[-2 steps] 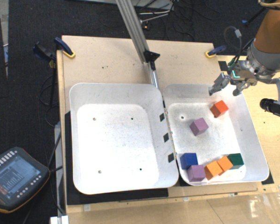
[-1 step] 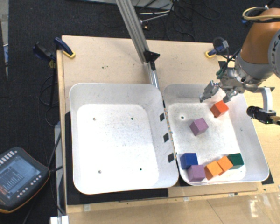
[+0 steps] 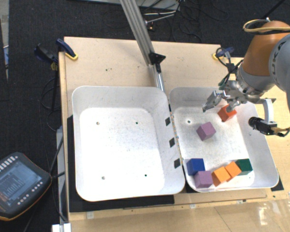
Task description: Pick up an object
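My gripper hangs over the back of the right bin, its fingers spread open. A red-orange block lies just below the right finger, touching or nearly touching it, and is not between the fingers. A purple block sits tilted on the bin floor, a little in front of the gripper and to its left. Along the bin's front edge lie a blue block, a second purple block, an orange block and a green block.
The left bin stands beside the right one, with black clips on the shared rim. A slanted metal rod reaches down to the bins' back edge. Blue-and-yellow clamps grip the bench's back corners. A teach pendant lies at the lower left.
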`<state>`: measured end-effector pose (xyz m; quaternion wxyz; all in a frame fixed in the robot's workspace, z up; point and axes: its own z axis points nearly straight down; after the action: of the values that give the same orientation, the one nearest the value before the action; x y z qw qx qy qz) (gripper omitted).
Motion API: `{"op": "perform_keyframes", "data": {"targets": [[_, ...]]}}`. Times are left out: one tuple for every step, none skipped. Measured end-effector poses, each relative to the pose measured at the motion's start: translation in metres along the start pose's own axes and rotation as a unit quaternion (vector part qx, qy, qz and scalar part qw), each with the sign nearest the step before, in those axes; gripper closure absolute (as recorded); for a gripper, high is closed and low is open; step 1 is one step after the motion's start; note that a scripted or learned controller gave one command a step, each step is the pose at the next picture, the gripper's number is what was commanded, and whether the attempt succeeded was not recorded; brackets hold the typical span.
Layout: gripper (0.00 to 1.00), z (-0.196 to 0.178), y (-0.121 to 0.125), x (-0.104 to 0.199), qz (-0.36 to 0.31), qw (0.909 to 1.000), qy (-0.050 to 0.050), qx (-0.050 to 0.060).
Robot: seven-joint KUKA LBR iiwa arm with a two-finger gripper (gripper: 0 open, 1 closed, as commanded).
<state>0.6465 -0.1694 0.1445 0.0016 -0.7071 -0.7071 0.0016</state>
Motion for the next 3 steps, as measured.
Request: {"op": "perform_keyframes", "data": {"targets": [[0.00, 0.021, 0.006, -0.001, 0.000, 0.9999, -0.003, -0.012], [1.00, 0.013, 0.006, -0.001, -0.001, 0.9999, -0.003, -0.012], [1.00, -0.049, 0.003, -0.007, 0.000, 1.0000, -0.002, -0.007]]}}
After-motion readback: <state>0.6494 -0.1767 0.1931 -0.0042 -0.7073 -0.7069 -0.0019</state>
